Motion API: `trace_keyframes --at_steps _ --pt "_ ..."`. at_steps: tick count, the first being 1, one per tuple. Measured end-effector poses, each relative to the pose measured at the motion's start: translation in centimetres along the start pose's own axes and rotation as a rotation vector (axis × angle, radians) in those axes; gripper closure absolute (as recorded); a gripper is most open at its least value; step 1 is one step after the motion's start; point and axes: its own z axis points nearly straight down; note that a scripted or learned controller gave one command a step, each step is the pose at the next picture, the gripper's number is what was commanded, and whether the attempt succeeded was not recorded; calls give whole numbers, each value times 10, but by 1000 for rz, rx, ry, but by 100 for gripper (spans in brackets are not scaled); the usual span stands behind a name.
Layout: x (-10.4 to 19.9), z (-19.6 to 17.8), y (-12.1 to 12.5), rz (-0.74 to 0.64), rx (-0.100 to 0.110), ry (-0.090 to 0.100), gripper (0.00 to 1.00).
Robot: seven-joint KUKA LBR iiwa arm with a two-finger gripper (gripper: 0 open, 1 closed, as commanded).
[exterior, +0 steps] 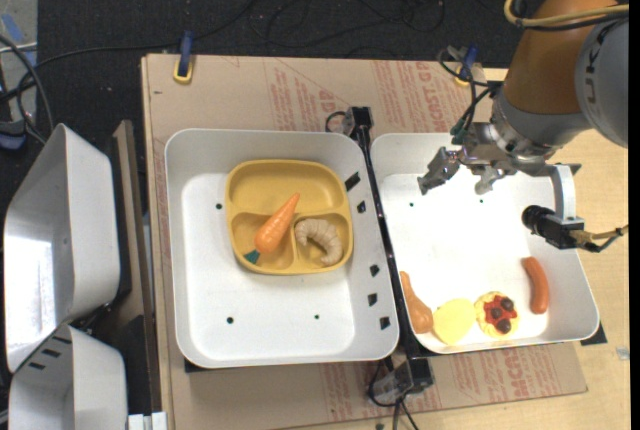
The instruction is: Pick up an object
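1. Camera view is looking down at a slant on a surface (300, 93) carrying two shallow white bins side by side.
2. Reaching in from the right, the grey arm with its orange band is holding the end effector (464, 173) over the upper part of the right bin (470, 238); its two fingers are standing spread apart with nothing between them.
3. Along the near edge of the right bin, several toy foods are lying: an orange-brown drumstick-like piece (415, 303) at the left, a pale yellow round piece (453, 319) just beside it, and a small round yellow piece topped with red and dark spots (496, 312) next to that.
4. A reddish-orange sausage (538, 284) is lying near the right wall of that bin, well apart from the end effector.
5. In the left bin (200, 298), a yellow divided plate (288, 180) is sitting, holding an orange carrot (277, 223) lying aslant across its divider and a pale curled shrimp (320, 239) in the right compartment.
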Motion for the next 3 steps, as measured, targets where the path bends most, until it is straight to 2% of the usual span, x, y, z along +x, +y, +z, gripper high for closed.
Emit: trace_keyframes --at_steps 1,2,3 --pt "0 -7 3 -2 -12 -1 0" --pt "-1 38 9 0 -9 -2 0" --pt "-2 83 4 1 -8 -1 0"
